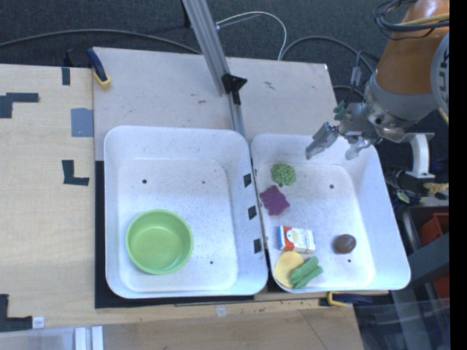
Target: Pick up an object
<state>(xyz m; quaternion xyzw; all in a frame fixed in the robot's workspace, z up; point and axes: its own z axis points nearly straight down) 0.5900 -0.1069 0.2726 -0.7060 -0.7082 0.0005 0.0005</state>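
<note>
Near right bin ctr: purple obj point(274, 200), flat, irregular.

Grey two-finger claw point(338, 144) hovers over far rim of right shallow white bin point(379, 188), fingers spread, nothing between them. Inside that bin: bumpy green ball point(284, 173), purple soft piece point(274, 200), small red-and-white carton point(295, 238), brown round lump point(344, 243), yellow disc point(287, 262), green pod point(306, 272). Left shallow white bin point(117, 152) holds round green plastic bowl point(159, 241).
</note>
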